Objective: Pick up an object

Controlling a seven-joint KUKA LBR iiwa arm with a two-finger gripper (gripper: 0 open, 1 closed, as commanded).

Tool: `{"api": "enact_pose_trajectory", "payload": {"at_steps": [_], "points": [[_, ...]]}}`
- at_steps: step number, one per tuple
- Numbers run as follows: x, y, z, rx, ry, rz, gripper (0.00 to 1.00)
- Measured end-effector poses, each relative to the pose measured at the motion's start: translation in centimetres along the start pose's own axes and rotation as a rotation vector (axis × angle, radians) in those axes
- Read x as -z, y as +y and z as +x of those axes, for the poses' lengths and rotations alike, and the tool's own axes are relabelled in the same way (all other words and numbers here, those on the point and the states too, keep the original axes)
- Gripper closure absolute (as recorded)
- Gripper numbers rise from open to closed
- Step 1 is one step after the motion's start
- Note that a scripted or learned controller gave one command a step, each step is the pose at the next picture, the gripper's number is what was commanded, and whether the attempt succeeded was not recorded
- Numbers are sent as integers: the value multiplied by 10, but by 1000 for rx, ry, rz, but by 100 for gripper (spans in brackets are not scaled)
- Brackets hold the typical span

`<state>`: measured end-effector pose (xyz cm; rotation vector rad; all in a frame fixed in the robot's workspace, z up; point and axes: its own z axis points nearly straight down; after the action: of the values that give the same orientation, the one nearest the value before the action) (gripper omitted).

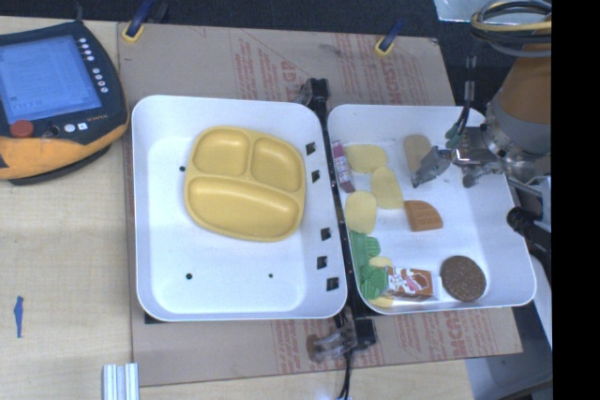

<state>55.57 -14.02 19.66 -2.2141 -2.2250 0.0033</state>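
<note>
The tan piece [416, 148], a small upright-looking lump near the back of the right bin [497, 290], is the object we judge closest to the hand [434, 166] and so the likeliest target for the pick. It lies just to the camera's left of the dark fingertips, slightly farther from the viewer, and appears to touch or nearly touch them; we cannot tell whether it sits between the fingers or merely beside them. We also cannot tell how far the hand is open, since its parts merge into one dark shape from this angle, and nothing is visibly held. The piece's long axis runs roughly from front to back of the bin. Outward from it, the orange wedge [424, 216] lies nearer the viewer, almost directly below the hand in the picture. The three pale yellow pieces [385, 187] sit further left, toward the divider between the bins. The brown disc [463, 277] and the printed packet [410, 282] rest near the front edge, beside a green item [363, 248]. The left bin [159, 286] carries a yellow divided plate [247, 183], well apart from the hand. The arm [525, 89] enters from the right across the tabletop [66, 276].
</note>
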Motion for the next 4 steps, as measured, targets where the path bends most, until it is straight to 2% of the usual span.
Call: {"api": "enact_pose_trajectory", "payload": {"at_steps": [1,2,3,4], "points": [[-78,86,-28,3,-2,0,0],[-106,101,-42,1,-2,-1,0],[-104,101,-21,2,0,2,0],[-26,102,-76,-5,-6,-9,0]]}}
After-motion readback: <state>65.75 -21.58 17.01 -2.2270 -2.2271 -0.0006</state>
